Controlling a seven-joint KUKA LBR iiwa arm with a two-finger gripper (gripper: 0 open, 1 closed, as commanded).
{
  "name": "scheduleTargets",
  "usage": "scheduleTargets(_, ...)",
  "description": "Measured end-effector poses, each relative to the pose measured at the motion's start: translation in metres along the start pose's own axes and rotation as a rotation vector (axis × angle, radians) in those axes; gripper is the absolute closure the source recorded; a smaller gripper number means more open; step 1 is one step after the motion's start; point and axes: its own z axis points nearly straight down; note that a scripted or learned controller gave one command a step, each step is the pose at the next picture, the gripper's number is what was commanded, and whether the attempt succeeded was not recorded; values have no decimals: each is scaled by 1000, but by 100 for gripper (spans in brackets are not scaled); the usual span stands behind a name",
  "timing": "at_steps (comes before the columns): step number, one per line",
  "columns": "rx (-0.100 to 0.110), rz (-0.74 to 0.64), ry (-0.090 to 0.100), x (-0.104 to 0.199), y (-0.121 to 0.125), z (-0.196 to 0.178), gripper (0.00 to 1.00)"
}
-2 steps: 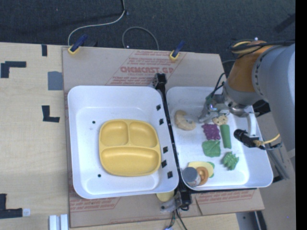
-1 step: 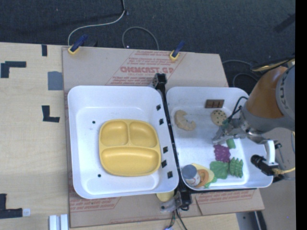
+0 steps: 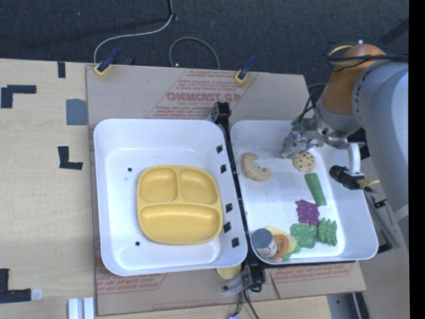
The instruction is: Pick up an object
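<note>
My gripper (image 3: 297,146) hangs low over the far part of the right bin (image 3: 265,128), just left of and touching or nearly touching a round tan cookie (image 3: 305,160). A beige croissant-like piece (image 3: 254,167) lies to the gripper's left. A green stick (image 3: 315,189), purple grapes (image 3: 307,211), green leafy pieces (image 3: 317,233), a tin can (image 3: 264,242) and an orange slice (image 3: 285,245) lie nearer the front. The gripper's tips are too small and blurred to read.
The left bin (image 3: 106,145) holds a yellow divided plate (image 3: 179,203). A black divider with clips (image 3: 229,178) runs between the bins. The arm's orange band (image 3: 339,85) and grey body (image 3: 385,125) stand over the right bin's far right corner. Cables lie beyond the bench.
</note>
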Motion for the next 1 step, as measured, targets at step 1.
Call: scheduleTargets(1, 3, 10, 1, -39, -76, -3, 0)
